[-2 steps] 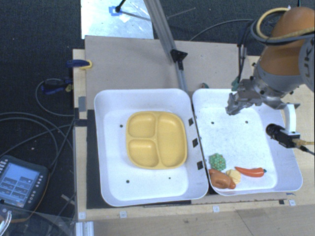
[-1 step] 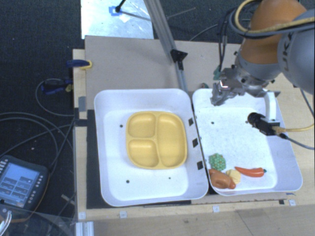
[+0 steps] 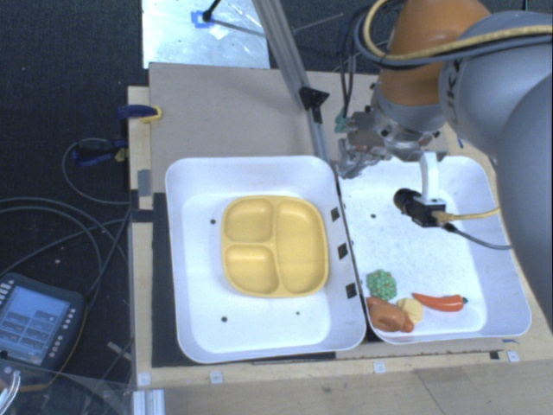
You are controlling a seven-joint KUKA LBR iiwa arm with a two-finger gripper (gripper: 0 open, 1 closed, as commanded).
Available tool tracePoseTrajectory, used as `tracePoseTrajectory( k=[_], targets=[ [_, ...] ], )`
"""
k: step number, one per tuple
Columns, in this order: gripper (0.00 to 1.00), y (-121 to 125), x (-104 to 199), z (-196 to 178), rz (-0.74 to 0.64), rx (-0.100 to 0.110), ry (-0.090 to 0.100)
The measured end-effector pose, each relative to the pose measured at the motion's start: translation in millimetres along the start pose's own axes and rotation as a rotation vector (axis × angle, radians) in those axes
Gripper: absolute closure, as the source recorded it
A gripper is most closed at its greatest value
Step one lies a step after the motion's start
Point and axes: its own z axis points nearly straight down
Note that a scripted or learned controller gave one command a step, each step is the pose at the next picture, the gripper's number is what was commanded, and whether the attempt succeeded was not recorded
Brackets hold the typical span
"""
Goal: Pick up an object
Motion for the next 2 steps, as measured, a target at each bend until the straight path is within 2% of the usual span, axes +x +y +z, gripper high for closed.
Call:
tracePoseTrajectory(
  k=[1,2],
  targets=[
    [1.0,22.6,49.4,17.2,0.0,0.0,0.001],
    [0.0,22.3,46.2,16.1,0.002,0.0,-0.001]
  ],
)
